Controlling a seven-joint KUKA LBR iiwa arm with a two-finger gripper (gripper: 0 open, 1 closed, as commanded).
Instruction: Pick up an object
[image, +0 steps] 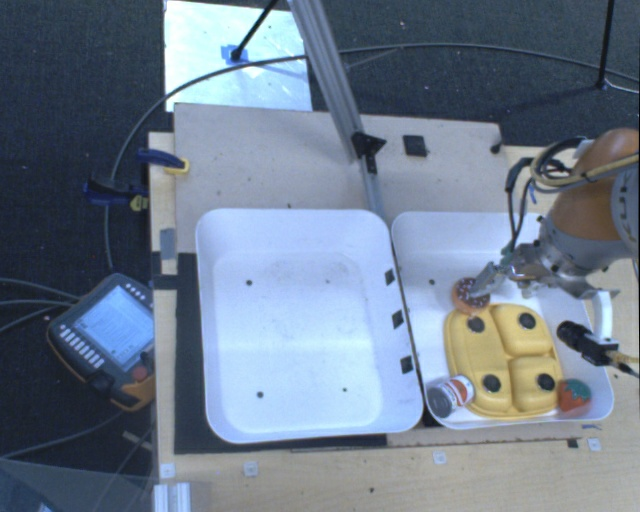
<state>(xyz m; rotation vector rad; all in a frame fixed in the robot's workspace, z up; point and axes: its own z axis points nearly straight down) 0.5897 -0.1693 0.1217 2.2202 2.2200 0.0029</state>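
Two white bins side by side. Right bin (425, 240) holds a yellow tray (503, 360) with dark spots, a small can (449, 395) on its side at the tray's 8 o'clock, an orange-red object (573, 396) at its 4 o'clock, possibly a toy fruit. A pinkish ring (467, 294), doughnut-like, sits at the tray's 11 o'clock. Gripper (486, 283) reaches from 3 o'clock, tips just beside the ring; grip state cannot be told. Left bin (215, 235) beside it.

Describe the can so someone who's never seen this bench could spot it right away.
Look in the right bin, at its near left corner. The can lies on its side there against the yellow tray. It is the one small cylinder, silver-ended with a red and white label.
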